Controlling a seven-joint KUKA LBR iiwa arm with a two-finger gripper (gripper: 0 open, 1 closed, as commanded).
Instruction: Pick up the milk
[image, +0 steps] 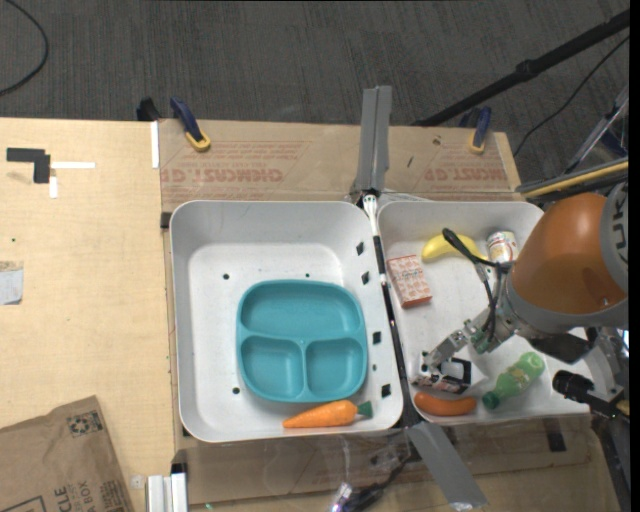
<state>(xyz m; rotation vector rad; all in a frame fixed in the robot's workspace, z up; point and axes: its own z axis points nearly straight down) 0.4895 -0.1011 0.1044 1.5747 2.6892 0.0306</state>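
Claw (440, 368) low in the right bin, near its near-left corner; whether it is open or shut I cannot tell.

Its dark tip sits just above an orange sausage-shaped thing (445, 404) by the near wall, and nothing shows between its fingers. The milk (409, 280), a small red-and-white carton, lies well apart from it on the far-left side of the same bin (455, 205), close to the divider. A banana (447, 246) and a can (501, 245) lie at the far side, right of the milk. A green bottle (517, 380) lies tilted just right of the claw. The arm's orange band (570, 255) hangs over the bin's right part. In the left bin (200, 300) sit a teal tray (300, 338) and, near its front wall, a carrot (322, 415).
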